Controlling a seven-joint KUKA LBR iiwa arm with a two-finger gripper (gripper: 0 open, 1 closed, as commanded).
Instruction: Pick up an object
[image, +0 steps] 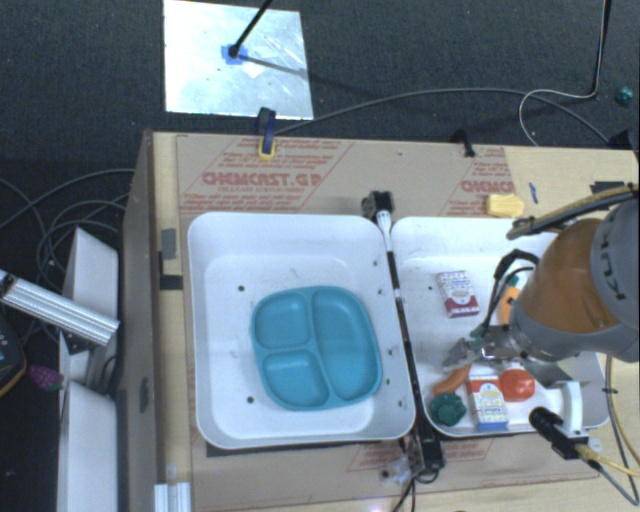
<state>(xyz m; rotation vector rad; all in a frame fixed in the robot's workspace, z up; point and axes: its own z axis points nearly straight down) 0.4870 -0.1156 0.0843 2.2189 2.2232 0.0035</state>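
Observation:
My gripper (470, 351) hangs low over the right bin (420, 240), near its front half, on the grey arm with the orange band (560, 285). Just below it lies an orange carrot-shaped piece (451, 380). Beside that are a dark green lump (447, 408), a small white, red and blue carton (488, 402) and a red rounded piece (517, 384). A red and white packet (457, 293) lies farther back in the same bin, left of the arm. Nothing shows as held.
The left bin (215, 250) holds a blue divided plate (315, 346). A black divider (396, 300) runs between the bins. A yellow block (505, 205) lies on the cardboard behind the right bin. Cables trail at the left of the bench.

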